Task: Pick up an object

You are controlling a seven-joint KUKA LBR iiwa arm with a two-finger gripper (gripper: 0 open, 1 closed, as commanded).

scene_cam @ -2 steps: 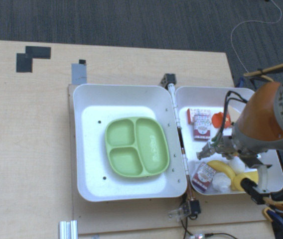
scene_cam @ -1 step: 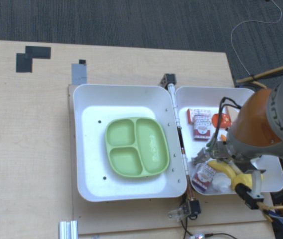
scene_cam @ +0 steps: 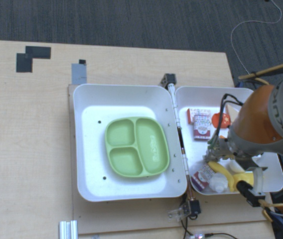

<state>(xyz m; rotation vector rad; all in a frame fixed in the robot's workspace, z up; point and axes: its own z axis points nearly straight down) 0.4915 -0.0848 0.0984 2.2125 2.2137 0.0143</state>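
We see the arm [scene_cam: 261,121] reaching in from the right, its orange band bulking over the right-hand bin [scene_cam: 181,114]. The gripper [scene_cam: 217,152] hangs low over that bin's near half, but the wrist covers it from above, so we cannot tell how it is set or whether anything sits in it.

Everything worth picking lies close around the gripper. Just below it and a little to the right, a yellow banana-shaped toy [scene_cam: 229,174] lies slantwise across the bin floor, touching or nearly touching the tool. Beside the banana, below and to the left of the gripper, there is a clear crumpled packet [scene_cam: 205,176] with a whitish object [scene_cam: 218,185] next to it — the two are bunched against the bin's near wall. Above the gripper sits a red and white box [scene_cam: 200,123], lying flat, and to the right of that box a small red-orange object [scene_cam: 220,120] shows partly from under the arm.

Well to the gripper's left, across the divide between the two bins, the left-hand bin [scene_cam: 89,133] holds a green divided plate [scene_cam: 137,147] with three compartments — it rests flat near the bin's middle. Both bins stand on a pale wooden bench [scene_cam: 27,133].
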